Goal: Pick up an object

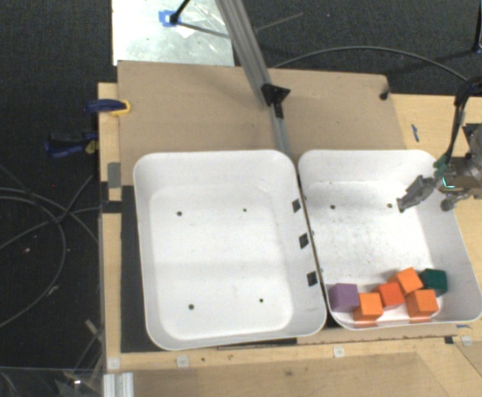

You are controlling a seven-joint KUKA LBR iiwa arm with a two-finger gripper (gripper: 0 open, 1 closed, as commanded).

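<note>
Several small blocks lie bunched in the near right corner of the right bin (365,222): a purple cube (344,295), several orange cubes (390,294) and a dark green cube (436,281). My gripper (427,199) hangs over the right bin's far right rim, well behind the blocks and apart from them. Its fingers (412,194) are spread open, and I see nothing between them.
The left bin (216,246) adjoins the right one along a shared middle rim with black clips (303,240). A slanted grey pole (249,48) crosses the bench's far side. Blue and yellow clamps (108,106) grip the bench's left edge.
</note>
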